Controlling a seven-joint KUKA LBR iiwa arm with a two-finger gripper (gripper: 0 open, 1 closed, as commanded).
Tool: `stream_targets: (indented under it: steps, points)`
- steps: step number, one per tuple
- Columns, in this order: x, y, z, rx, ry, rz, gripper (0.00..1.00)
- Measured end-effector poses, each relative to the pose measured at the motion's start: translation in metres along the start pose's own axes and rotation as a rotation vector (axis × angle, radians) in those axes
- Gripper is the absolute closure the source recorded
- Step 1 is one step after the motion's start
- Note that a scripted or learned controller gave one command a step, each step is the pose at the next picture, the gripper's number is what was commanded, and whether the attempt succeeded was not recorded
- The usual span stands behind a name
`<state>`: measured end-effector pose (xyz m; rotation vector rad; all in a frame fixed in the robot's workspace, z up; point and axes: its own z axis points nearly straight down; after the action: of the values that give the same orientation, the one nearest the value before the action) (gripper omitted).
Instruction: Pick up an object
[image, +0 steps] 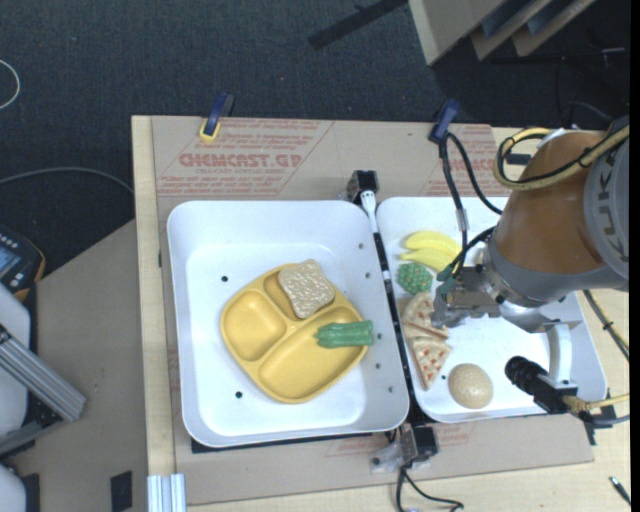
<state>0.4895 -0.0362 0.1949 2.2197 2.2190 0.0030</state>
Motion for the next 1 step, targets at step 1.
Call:
stream_targets:
  steps: [1]
  points:
    - [0.0626, -0.011, 0.0107, 0.008, 0.004, -0.006, 1.0]
